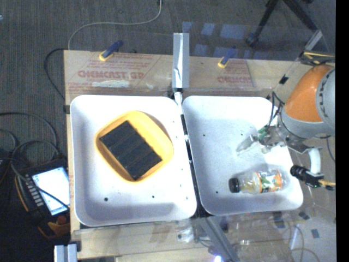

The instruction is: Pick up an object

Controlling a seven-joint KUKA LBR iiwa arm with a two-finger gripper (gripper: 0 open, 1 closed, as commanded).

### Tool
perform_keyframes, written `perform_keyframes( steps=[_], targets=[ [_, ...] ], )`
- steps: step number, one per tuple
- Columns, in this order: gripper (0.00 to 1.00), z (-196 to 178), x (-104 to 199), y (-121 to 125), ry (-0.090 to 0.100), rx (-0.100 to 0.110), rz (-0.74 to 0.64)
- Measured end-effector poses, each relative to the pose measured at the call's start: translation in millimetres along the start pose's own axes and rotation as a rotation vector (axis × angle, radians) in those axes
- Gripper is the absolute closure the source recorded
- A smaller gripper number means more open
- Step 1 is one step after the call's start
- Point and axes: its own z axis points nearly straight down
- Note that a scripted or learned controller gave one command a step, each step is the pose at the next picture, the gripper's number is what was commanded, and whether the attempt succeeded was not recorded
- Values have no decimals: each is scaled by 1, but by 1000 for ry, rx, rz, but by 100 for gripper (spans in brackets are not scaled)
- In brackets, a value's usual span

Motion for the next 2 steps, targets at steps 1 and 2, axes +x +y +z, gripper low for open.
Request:
perform_keyframes(
  steps=[1,2],
  targets=[
    [0,0,6,-72,-7,-17,-64],
    [100,-9,5,-71,-12,-18,-63]
  ],
)
